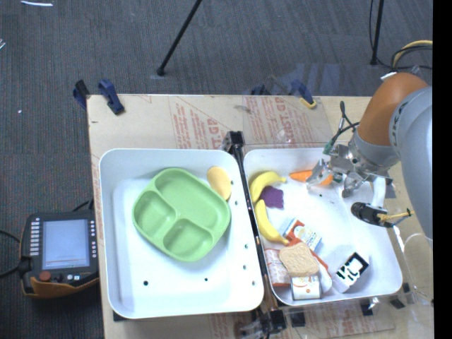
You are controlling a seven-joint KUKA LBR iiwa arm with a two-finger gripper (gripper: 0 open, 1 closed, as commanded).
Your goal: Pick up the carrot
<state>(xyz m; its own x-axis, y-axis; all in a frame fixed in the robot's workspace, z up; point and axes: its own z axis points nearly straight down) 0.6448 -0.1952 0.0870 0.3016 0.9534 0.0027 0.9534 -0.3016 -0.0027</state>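
carpet (85,34), dark grey, surrounds a pale wooden desk (176,119) seen from above at a slant. at the far left, on the carpet beside the desk, sits a handheld control tablet (60,249) with a grey screen and an orange base. blue clamps (109,96) grip the desk's far left corner.

two shallow white bins sit side by side on the desk, touching along their inner edges. the left bin (120,288) holds a light green divided plate (182,214) with three compartments, lying a little tilted in the middle of the bin. a small yellow lemon-like piece (219,182) rests just beside the plate's upper right rim.

the right bin (392,260) holds a cluster of toy foods. near its left wall, two yellow bananas (265,203) curve one above the other, with a purple piece (274,198) tucked between them. below them lie a small orange and white carton (302,234), a tan slice of toast (299,260), another small white box (305,286), and a black and white object (351,268) near the lower right corner.

the carrot (311,176), orange, lies in the upper part of the right bin, to the right of the upper banana, with its tip pointing left. the hand (326,174) sits right at the carrot's right end, low over the bin; whether its fingers are open, closed or gripping the carrot cannot be told from this angle.

behind the hand, the grey arm (417,161) with its orange band (392,108) reaches in from the right edge.
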